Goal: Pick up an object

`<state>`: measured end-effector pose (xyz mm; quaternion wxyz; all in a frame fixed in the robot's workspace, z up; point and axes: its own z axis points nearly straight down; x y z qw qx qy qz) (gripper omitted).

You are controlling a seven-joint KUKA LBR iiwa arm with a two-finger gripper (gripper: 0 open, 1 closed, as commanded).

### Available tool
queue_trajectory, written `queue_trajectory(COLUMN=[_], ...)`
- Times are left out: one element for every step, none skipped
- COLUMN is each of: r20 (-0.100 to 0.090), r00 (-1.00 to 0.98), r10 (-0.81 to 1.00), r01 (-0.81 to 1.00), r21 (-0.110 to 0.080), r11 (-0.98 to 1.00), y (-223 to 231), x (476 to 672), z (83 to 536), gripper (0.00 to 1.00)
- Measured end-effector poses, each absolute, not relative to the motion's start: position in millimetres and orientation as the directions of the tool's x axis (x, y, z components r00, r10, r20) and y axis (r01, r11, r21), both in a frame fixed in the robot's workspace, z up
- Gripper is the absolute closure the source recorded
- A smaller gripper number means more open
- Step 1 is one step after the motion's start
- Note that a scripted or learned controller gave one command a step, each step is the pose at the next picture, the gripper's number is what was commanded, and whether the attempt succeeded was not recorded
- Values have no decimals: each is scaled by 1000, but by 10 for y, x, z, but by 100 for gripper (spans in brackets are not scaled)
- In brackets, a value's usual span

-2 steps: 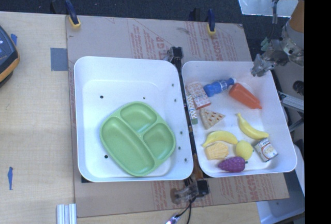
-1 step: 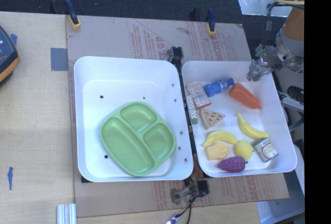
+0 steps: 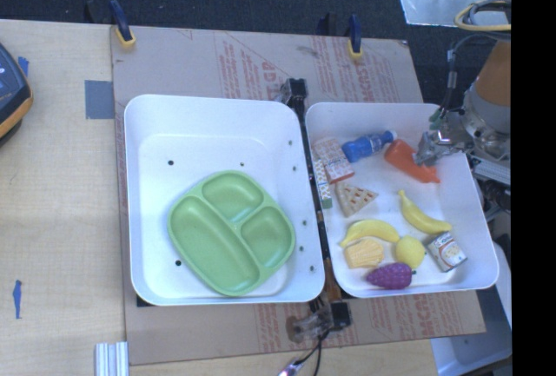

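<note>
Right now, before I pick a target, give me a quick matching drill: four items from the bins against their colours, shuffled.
Items:
1. divided plate
2. bottle
3. grapes
4. wedge under the gripper

Colours:
A. purple
B. orange
C. green
D. blue

Pairs: 1-C, 2-D, 3-A, 4-B

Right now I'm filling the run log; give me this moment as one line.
phase: reaching | gripper: over right bin, at orange object | held: nothing seen | left bin: green plate
</note>
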<state>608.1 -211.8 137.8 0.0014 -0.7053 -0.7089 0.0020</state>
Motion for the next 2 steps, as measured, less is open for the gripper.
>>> queue_trajectory(r20=[0, -1], r00=[-3, -5], r10=[1000, 1000], r01=[1000, 1000], r21=[-1, -1], r11=[3, 5], y=[-2122, -2120], x=[6408, 6563], z=[1968, 1833], gripper=[100, 100])
